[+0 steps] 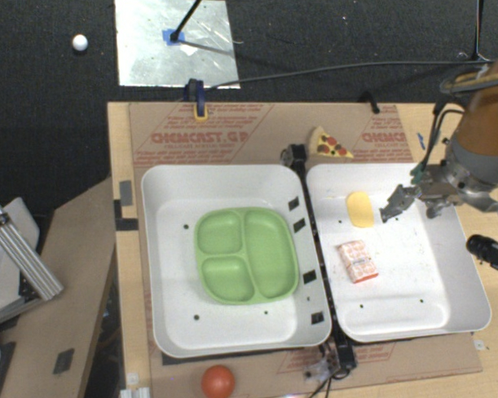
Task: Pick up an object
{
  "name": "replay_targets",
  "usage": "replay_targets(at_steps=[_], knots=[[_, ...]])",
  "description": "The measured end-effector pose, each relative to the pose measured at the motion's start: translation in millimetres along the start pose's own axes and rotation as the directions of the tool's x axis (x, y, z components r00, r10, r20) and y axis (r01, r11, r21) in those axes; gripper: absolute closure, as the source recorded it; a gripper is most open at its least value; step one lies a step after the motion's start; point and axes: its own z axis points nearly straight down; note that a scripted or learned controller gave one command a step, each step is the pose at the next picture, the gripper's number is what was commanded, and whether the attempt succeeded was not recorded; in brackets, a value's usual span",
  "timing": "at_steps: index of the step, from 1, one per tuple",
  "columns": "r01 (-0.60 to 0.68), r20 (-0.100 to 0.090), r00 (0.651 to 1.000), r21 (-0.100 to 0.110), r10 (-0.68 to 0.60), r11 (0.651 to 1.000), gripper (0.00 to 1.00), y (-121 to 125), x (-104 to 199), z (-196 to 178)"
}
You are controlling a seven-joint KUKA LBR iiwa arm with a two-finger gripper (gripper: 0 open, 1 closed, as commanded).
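In the right bin (pixel 449 309), a yellow oblong object (pixel 360 208) lies near the back left. A small red-and-white packet (pixel 357 260) lies in front of it, near the bin's middle. My gripper (pixel 412 208) hangs over the back of this bin, just right of the yellow object and apart from it. It is open, with nothing between its fingers. One dark finger (pixel 393 204) points left toward the yellow object. The left bin (pixel 165 238) holds a green divided plate (pixel 245 255).
A toy pizza slice (pixel 330 144) lies on the bench behind the bins. A red ball (pixel 217 382) sits on the bench in front of the left bin. A blue clamp (pixel 196 96) grips the bench's back edge. The arm's grey body (pixel 480 157) comes in from the right.
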Motion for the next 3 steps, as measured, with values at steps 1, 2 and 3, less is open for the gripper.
replay_targets(at_steps=[1,2,3], knots=[[0.002,0.002,1.0,-0.01,-0.002,1.0,0.0,2,0,-6],[0.001,0.001,1.0,-0.007,-0.001,1.0,0.0,8,2,38],[0.0,0.0,1.0,-0.007,0.0,1.0,0.0,8,8,81]])
